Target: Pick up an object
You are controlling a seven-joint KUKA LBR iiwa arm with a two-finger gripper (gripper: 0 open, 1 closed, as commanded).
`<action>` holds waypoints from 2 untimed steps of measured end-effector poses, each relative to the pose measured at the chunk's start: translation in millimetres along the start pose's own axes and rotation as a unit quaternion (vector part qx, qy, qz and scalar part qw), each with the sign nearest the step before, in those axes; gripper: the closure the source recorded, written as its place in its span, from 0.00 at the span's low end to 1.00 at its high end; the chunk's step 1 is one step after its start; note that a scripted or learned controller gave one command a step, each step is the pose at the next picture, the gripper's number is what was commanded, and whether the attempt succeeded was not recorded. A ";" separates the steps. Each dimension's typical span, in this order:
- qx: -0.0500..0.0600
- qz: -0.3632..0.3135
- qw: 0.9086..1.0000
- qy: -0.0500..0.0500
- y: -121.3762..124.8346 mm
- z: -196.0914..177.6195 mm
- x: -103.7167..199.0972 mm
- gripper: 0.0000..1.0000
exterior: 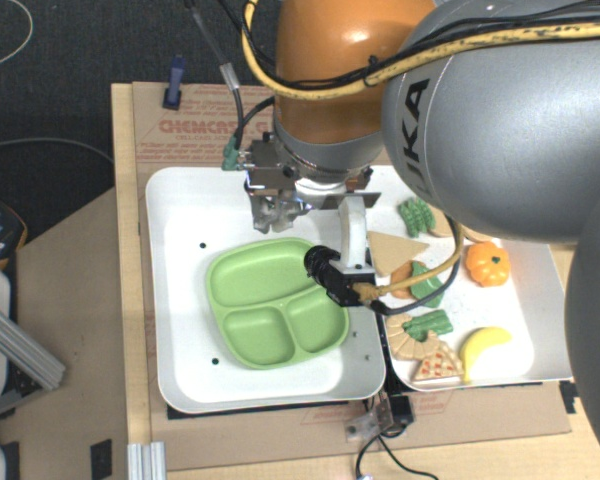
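Pincer (pixel 310 208) over green tray (pixel 270 303), grip state unclear; risk: fingers slip off thin rim, tray tips.

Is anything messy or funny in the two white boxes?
Mostly tidy. The green divided plate sits turned at a slant in the left bin. The toy food, like the pumpkin and banana, is crowded together in the right bin.

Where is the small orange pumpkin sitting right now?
The pumpkin sits in the right bin, near its upper right area, above the banana and right of the green pieces.
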State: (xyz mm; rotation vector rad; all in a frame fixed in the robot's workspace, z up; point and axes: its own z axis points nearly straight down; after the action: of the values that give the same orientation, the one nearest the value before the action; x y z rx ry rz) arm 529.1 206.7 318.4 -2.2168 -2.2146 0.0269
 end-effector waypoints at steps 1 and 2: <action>-0.003 0.000 1.000 0.001 46.8 199.1 18.4 1.00; -0.012 -0.001 1.000 0.005 43.0 121.5 19.0 1.00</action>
State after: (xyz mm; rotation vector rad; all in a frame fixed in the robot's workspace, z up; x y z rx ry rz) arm 570.0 224.9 196.0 -2.2220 -2.2238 -0.0089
